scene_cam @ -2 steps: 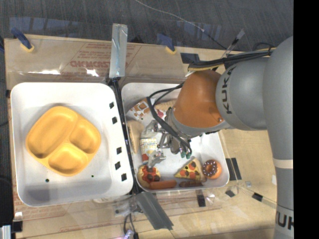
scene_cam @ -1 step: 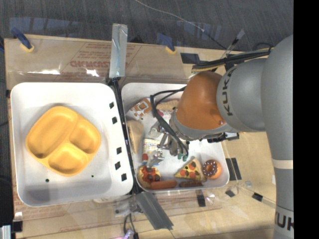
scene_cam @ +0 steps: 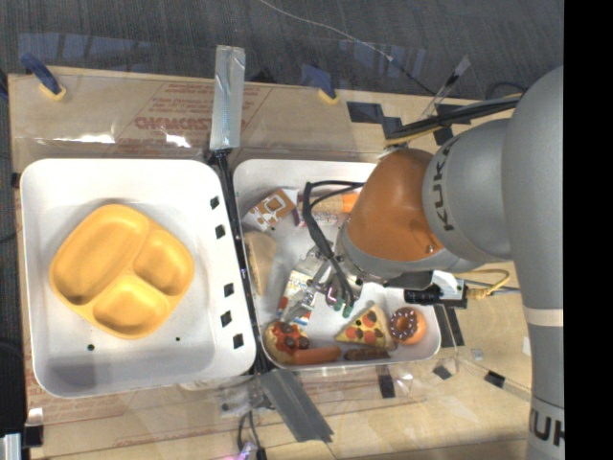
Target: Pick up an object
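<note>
grey arm (scene_cam: 498, 190) reaching in from right, gripper (scene_cam: 321, 290) pointed down

Even overhead light is filling the frame, moderately bright. The yellow sectioned plastic tray (scene_cam: 123, 268) is catching soft sheen at centre left, and the left white bin (scene_cam: 57, 185) is showing a faint grey shadow in its lower-left corner. Detail is looking slightly soft and grainy throughout.
</note>
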`<control>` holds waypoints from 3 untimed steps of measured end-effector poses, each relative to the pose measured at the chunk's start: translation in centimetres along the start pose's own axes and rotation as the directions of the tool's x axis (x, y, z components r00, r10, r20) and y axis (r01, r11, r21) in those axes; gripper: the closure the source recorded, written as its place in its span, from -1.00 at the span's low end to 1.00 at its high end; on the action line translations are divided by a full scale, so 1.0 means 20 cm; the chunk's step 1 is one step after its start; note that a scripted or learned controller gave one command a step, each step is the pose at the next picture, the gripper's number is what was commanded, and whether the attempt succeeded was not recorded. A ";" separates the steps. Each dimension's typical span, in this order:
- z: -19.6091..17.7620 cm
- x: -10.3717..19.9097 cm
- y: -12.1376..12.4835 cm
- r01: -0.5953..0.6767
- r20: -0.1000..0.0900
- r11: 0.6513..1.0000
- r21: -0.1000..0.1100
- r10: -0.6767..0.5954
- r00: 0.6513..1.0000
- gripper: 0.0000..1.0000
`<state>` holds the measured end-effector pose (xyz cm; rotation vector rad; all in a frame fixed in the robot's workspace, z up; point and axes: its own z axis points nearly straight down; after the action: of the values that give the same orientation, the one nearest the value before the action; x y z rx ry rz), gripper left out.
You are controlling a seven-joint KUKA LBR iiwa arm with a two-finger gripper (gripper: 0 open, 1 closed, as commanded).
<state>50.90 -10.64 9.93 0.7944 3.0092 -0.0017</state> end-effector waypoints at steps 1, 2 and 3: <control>0.05 -0.42 0.16 -0.047 -0.027 0.999 0.007 0.047 0.999 -1.00; 0.05 -0.08 0.04 -0.248 -0.030 0.969 0.015 0.249 0.968 -1.00; 0.04 0.03 0.01 -0.284 -0.028 0.959 0.016 0.284 0.958 -1.00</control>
<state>50.57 -10.17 9.10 1.2302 2.8934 -0.0013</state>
